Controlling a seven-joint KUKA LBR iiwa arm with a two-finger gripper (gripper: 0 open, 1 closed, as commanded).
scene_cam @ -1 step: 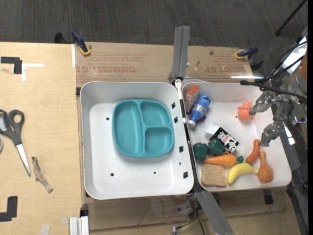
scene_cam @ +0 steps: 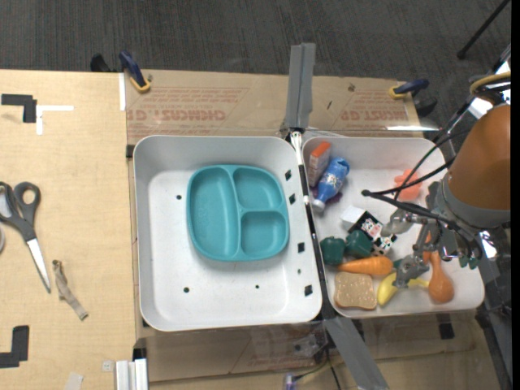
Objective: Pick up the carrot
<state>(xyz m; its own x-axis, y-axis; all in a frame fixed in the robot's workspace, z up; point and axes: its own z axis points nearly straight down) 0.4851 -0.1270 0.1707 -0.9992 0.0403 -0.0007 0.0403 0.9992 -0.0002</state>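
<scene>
Camera view: the carrot [scene_cam: 367, 265] is seen lying flat in the right bin [scene_cam: 382, 148], pointed end toward the divided teal plate [scene_cam: 238, 213], which sits in the left bin [scene_cam: 154, 242]. Just below the carrot a slice of bread [scene_cam: 356, 292] is found, and a yellow banana [scene_cam: 387, 289] is tucked beside its tip. Just to the carrot's right the gripper [scene_cam: 416, 254] is held low over the toys — nothing can be made out between its fingers, and whether they are spread or closed cannot be told. A blue bottle [scene_cam: 331, 179] lies well above the carrot.
</scene>
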